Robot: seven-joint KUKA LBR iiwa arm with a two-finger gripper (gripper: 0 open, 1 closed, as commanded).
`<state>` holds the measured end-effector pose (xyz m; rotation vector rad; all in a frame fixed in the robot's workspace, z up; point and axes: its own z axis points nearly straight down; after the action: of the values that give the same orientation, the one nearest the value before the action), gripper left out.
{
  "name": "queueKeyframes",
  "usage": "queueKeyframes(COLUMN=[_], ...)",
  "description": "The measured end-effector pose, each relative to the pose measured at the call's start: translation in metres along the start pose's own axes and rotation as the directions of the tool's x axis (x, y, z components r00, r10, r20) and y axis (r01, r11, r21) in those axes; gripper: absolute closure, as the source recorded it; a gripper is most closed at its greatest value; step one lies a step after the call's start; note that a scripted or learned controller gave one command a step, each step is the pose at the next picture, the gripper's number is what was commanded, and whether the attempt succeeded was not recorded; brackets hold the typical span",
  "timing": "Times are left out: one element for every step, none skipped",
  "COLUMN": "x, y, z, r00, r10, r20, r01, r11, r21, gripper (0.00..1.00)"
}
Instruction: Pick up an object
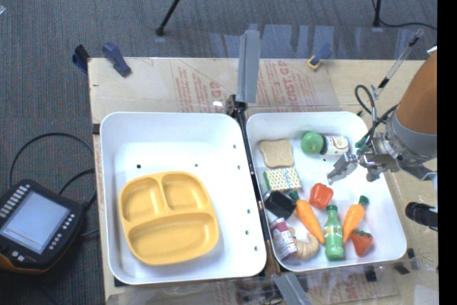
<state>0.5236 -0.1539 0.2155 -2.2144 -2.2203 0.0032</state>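
Nearest, the green bottle stands between two carrots in the right bin. Above it, the tool hovers with fingers spread, holding nothing, beside the red pepper.

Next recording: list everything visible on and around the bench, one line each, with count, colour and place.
Bins: 2, white, side by side on the bench.
Divided plate: 1, yellow, left bin.
Toast slice: 1, tan, right bin, upper left.
Green ball: 1, right bin, top.
Carrots: 2, orange, right bin, lower middle.
Red pepper: 1, right bin, centre.
Green bottle: 1, right bin, bottom.
Strawberry: 1, red, right bin, lower right.
Handheld controller: 1, dark with a screen, floor at left.
Clamps: 2, blue, bench's far edge.
Arm: grey and orange, from right.
Tool: over right bin.
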Motion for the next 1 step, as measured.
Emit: queueKeyframes(x=[-0.0150], y=[-0.0036], z=[-0.0103], r00=[1.000], r10=[-0.005], r20=[0.001], r01=[0.005], r11=[1.000], r21=[-0.003], gripper=[0.00])
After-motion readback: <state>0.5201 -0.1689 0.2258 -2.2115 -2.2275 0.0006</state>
